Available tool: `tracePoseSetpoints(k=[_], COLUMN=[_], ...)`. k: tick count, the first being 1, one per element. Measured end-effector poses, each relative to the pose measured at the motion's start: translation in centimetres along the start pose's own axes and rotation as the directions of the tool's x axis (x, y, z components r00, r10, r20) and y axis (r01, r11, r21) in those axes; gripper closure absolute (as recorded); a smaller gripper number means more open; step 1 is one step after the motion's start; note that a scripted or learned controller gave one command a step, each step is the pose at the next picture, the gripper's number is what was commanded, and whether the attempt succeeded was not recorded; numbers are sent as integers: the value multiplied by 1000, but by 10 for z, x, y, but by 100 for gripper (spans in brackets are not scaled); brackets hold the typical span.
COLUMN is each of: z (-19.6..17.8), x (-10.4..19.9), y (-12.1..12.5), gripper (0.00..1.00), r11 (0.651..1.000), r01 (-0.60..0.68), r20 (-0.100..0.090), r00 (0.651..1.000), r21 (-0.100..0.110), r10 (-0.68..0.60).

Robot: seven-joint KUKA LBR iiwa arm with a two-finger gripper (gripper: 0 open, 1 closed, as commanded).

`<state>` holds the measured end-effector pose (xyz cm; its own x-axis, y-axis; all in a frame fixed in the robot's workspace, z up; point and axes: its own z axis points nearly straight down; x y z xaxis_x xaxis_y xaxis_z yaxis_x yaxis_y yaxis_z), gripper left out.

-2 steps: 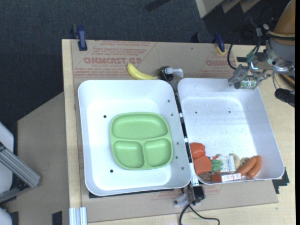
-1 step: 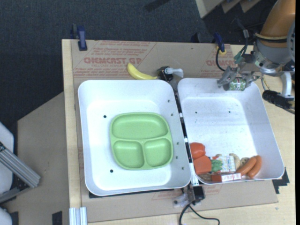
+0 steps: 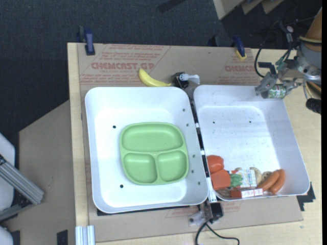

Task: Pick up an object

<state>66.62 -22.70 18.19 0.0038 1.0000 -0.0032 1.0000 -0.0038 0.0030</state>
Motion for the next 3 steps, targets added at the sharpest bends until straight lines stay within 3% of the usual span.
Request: tracePoseSetpoints(k=[1, 2, 3], z=[0, -61, -22], x=[3, 58, 139], y=[1, 1, -2], gripper=[0, 0, 0], r11=[1000, 1000, 1000], r01=[4, 7, 11], r20=[-1, -2, -7], r00=[1000, 1000, 1000], r21=[1, -2, 8], r10=[-4, -7, -11])
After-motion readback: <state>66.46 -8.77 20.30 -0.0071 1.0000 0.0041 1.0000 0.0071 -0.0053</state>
